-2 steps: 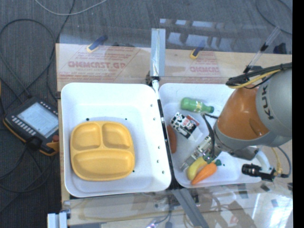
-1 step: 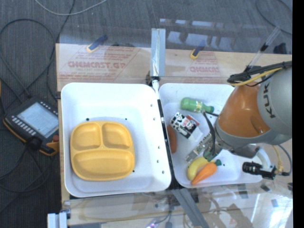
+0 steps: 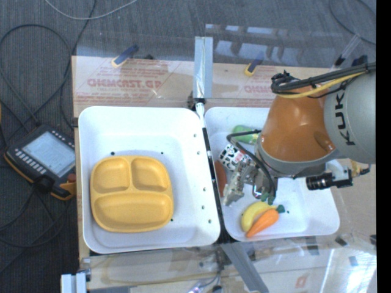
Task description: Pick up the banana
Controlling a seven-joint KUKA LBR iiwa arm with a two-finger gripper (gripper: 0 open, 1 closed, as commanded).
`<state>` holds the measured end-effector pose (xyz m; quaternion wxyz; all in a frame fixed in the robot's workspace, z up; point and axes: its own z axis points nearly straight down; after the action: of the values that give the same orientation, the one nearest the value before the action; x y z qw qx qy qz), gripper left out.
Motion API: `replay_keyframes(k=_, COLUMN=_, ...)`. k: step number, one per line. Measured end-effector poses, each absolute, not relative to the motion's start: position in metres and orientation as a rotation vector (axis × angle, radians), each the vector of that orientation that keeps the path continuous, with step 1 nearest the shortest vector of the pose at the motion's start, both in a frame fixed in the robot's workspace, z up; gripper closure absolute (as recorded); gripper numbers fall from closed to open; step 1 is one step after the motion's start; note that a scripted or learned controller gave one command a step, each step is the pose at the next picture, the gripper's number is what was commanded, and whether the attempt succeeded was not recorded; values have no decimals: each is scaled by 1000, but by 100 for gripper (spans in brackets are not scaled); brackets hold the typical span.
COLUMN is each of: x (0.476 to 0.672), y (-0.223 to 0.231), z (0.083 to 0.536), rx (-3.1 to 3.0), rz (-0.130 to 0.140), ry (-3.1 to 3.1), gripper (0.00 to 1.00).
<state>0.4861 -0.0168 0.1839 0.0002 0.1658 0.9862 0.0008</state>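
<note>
Looming closest, the orange-banded arm is hanging its gripper just above the banana; I'm not able to tell its state. I'm judging the banana, lying beside a carrot in the right bin, light, smooth, curved, slightly soft: best pinched mid-body.

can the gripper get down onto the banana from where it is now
Probably yes. The gripper hangs in the right bin just up-left of the banana, with open bin floor between them. The carrot lies against the banana's right side and could crowd the jaws.
</note>
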Motion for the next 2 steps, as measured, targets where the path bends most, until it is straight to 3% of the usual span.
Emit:
replay_keyframes(k=1, x=485, y=-61, z=198, rx=-202, rz=0, ry=3132, gripper=100)
replay_keyframes(k=2, x=485, y=-60, z=198, rx=-203, rz=1, ry=3132, gripper=0)
